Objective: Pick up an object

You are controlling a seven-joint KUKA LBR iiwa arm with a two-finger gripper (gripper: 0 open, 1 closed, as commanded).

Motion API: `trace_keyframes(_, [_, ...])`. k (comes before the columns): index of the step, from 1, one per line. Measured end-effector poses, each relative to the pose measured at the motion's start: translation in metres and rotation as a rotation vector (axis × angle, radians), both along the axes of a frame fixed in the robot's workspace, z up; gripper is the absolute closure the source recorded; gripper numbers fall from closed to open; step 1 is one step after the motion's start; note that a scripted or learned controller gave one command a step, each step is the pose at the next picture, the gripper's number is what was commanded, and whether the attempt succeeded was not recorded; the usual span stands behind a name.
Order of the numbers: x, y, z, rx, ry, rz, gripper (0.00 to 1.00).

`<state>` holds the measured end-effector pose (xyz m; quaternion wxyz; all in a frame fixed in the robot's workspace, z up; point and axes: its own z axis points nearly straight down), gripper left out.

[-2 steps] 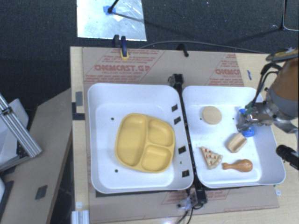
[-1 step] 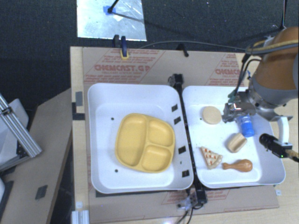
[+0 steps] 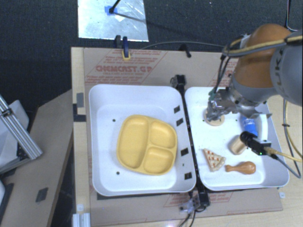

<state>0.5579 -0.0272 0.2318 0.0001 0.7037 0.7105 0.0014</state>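
Note:
In the right bin point(image 3: 199, 174) lie a pizza slice point(image 3: 214, 159), a brown drumstick point(image 3: 240, 167), a tan cylinder point(image 3: 236, 145), a blue object point(image 3: 249, 126) and a small round tan piece point(image 3: 215, 119). My gripper point(image 3: 215, 109) hangs directly over the round tan piece near the bin's upper left, touching or nearly touching it. The arm's orange band point(image 3: 265, 37) rises above and to the right of it.
The left bin point(image 3: 104, 103) holds a yellow sectioned plate point(image 3: 147, 144). A black divider point(image 3: 185, 126) runs between the bins. A cable point(image 3: 284, 154) trails across the right bin's right side. A metal frame point(image 3: 16, 131) stands at the far left.

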Motion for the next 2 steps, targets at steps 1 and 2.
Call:
trace_keyframes(1, [0.026,0.046,-0.012,0.0,-0.001,-0.001,1.0])
trace_keyframes(2, [0.054,0.093,-0.016,0.0,-0.001,-0.001,1.0])
